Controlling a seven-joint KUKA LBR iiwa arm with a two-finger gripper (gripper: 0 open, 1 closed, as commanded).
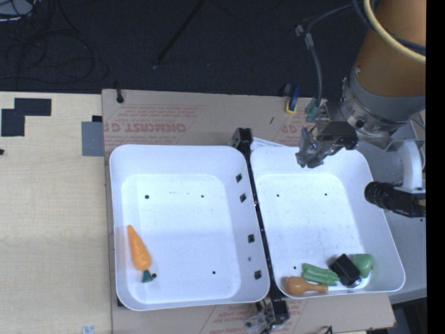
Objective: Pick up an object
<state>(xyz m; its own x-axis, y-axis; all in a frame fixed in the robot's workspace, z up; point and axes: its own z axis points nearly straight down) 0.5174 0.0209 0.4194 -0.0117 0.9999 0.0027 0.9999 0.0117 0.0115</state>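
An orange toy carrot (138, 248) with a small green top lies at the front left of the left bin (174, 165). At the front of the right bin (316, 186) sit a green pea pod (320, 274), a black block (345, 269), a green piece (363, 261) and an orange-brown pear-shaped toy (304, 285), all crowded together. My gripper (311, 157) hangs over the back edge of the right bin, far from those objects, and I see nothing between its fingers.
A black divider strip (252, 214) with clips runs between the two bins. A black cylinder (393, 198) juts in at the right of the right bin. Cardboard lies under the bins, and cables hang behind the arm.
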